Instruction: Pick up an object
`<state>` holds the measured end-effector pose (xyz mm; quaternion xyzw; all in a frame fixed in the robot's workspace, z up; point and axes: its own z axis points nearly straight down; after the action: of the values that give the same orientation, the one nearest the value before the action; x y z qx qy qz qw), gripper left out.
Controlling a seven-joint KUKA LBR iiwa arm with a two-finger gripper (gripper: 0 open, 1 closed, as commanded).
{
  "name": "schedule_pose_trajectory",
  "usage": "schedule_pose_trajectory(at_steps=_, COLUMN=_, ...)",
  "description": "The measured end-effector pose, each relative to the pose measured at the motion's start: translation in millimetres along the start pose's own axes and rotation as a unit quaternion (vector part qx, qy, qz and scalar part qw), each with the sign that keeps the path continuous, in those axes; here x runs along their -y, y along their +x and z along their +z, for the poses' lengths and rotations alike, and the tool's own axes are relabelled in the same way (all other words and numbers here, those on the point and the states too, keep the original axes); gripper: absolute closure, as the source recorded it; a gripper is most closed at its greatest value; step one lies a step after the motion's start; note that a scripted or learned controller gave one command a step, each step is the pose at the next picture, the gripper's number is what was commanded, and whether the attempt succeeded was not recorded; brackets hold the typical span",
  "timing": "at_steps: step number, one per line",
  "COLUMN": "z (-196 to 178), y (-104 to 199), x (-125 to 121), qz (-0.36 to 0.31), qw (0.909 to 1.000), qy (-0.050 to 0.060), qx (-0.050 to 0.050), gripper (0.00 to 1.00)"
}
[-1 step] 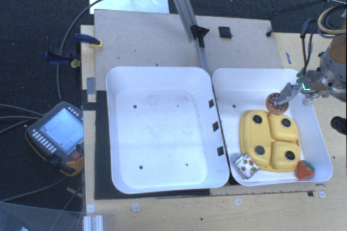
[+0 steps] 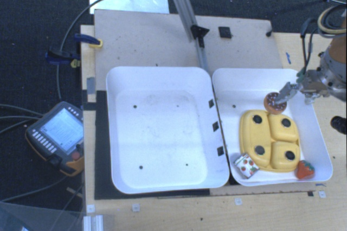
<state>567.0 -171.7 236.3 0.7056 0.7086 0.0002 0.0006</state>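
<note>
Two white bins sit on my bench. I see the gripper (image 2: 280, 97) over the right bin (image 2: 238, 89), its jaws at a brown doughnut (image 2: 275, 103) beside the yellow tray (image 2: 270, 139); jaw opening: cannot tell.

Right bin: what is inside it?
The right bin holds a yellow tray, a donut under the gripper, a patterned cube and a strawberry.
</note>
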Motion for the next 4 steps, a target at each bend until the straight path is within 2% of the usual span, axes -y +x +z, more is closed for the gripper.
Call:
schedule_pose_trajectory(at_steps=1, z=45, y=-3, x=7, qz=0.001, qw=1.0, qy=0.001, qx=0.0, gripper=0.0)
schedule_pose_trajectory(at_steps=2, z=105, y=-5, x=11, qz=0.001, qw=1.0, qy=0.001, qx=0.0, gripper=0.0)
schedule_pose_trajectory(at_steps=3, z=107, y=-5, x=7, qz=-0.001, qw=1.0, qy=-0.006, qx=0.001, gripper=0.0)
schedule_pose_trajectory(at_steps=4, z=96, y=-4, x=6, qz=0.0, qw=1.0, qy=-0.007, qx=-0.001, gripper=1.0)
